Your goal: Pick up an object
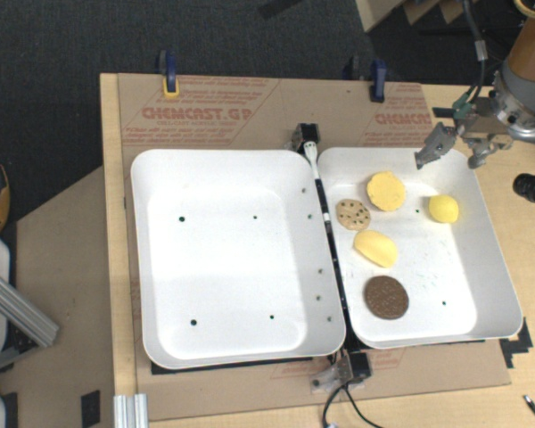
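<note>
Over right bin's [490, 239] far corner, gripper [453, 150] hangs w/ fingers spread wide, nothing held. Approach step, I'd say; next: drop toward the yellow disc [386, 191], then close.

Two shallow white plastic bins sit side by side on a brown cardboard sheet [250, 105] covering the tabletop [62, 230]. The left bin [160, 185] adjoins the right bin [490, 275]. Inside the right bin: a round yellow disc [386, 191] at the rear centre, a small yellow ball [443, 209] to its right, a chip-studded tan cookie [352, 213] to its left, a yellow oval lump [375, 247] in front, and a dark brown round cookie [386, 297] nearest the front. The claw [455, 150] hangs above the bin's rear right corner.
</note>
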`<state>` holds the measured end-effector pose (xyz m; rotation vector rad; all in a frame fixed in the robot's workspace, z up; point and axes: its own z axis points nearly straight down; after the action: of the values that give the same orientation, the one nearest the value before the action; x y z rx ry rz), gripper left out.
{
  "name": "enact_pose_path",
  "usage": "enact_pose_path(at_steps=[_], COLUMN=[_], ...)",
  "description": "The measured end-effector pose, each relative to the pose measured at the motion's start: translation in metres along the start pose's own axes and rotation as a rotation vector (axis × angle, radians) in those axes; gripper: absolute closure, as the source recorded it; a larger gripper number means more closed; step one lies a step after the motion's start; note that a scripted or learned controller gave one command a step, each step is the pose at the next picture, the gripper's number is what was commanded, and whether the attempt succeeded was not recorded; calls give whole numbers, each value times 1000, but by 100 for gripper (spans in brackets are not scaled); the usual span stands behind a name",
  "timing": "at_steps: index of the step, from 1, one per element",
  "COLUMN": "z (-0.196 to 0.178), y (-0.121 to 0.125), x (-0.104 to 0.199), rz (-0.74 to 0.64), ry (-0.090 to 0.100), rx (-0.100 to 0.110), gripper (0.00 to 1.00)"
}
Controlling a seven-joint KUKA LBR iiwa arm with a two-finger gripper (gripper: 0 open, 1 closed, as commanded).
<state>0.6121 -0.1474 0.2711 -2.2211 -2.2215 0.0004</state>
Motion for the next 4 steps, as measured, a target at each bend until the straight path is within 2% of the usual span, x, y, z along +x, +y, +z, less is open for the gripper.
enact_pose_path(at_steps=[1,2,3,4], z=[159,186,183,171], y=[-11,12,57,58], x=[20,52,53,53], rz=[-1,-3,-2,-2], ry=[4,0,0,-1], rx=[13,-2,-5,-11], gripper=[0,0,0,100])
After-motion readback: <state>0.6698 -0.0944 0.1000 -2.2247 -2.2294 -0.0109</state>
